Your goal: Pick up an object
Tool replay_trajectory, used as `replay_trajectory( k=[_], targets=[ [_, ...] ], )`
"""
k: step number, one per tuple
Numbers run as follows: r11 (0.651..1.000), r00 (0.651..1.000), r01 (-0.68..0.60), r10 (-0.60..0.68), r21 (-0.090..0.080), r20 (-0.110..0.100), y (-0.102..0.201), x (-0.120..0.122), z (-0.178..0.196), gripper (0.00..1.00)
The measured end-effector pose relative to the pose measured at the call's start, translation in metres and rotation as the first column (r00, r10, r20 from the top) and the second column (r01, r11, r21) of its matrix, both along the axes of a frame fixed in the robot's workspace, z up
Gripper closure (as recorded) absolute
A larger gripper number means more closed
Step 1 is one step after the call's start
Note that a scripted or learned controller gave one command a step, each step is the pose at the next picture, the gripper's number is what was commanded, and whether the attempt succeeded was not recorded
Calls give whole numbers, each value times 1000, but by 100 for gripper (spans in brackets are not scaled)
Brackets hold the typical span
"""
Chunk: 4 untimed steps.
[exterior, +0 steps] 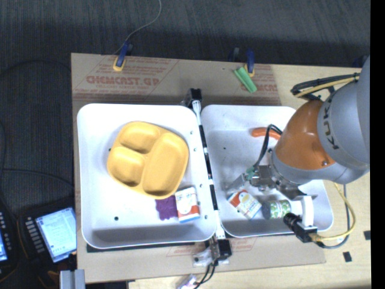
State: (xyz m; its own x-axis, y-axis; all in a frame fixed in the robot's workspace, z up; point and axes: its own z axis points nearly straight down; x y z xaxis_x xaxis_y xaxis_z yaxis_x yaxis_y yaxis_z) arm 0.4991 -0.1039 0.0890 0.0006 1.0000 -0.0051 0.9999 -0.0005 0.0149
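Now the arm [328, 137] is reaching down into the right bin [228, 131], and its claw [257, 178] is hanging just above a small red and white carton [244, 203]. I cannot tell how the claw is set. A green can [278, 209] is lying beside the carton. A yellow tray [148, 158] is sitting in the left bin [96, 161].

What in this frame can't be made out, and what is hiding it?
- Gripper, camera view: the arm's wrist covers it, so finger state and any grasp cannot be told.
- Orange object in the right bin: partly hidden behind the arm.
- Small carton and green-labelled bottle: print too small to read.
- Purple item in the left bin: tucked under the yellow tray.
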Motion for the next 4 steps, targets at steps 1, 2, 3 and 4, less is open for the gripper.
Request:
replay_trajectory(
  k=[1,2,3,4],
  targets=[
    [1000,1000,1,-1,0,1,0,1,10,100],
    [1000,1000,-2,2,5,-11,68,11,150,100],
    [1000,1000,1,0,3,-16,17,-12,122,100],
    [1000,1000,0,0,4,-15,18,-12,122,0]
  ],
)
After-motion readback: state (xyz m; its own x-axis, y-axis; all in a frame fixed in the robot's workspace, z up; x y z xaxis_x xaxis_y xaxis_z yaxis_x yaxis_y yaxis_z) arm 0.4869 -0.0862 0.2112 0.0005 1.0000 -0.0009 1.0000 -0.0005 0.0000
